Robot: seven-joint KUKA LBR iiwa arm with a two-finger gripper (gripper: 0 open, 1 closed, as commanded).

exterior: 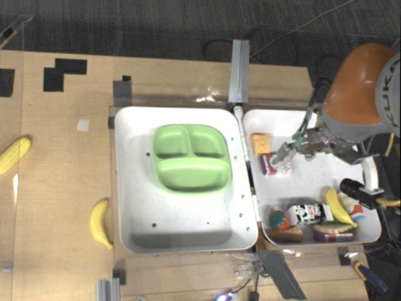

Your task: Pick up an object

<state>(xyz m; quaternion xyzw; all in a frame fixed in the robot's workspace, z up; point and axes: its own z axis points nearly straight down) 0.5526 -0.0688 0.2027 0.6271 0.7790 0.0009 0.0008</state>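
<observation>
- Two white bins sit side by side on the table (56,187); the left bin (135,168) holds a green divided tray (190,157), the right bin (316,123) holds the clutter.
- The pincer (283,155) hangs low over a small purple-and-white packet (273,164) near the right bin's left wall, a tan cracker-like square (261,144) just beyond it.
- Whether the pincer is released or clenched I cannot tell (metal and packet blur together).
- Risk, as I judge it: the packet lies flat, so it may slide toward the wall rather than lift.
- A banana (339,207), a small carton (307,213) and other bits crowd the near edge, well apart.
</observation>
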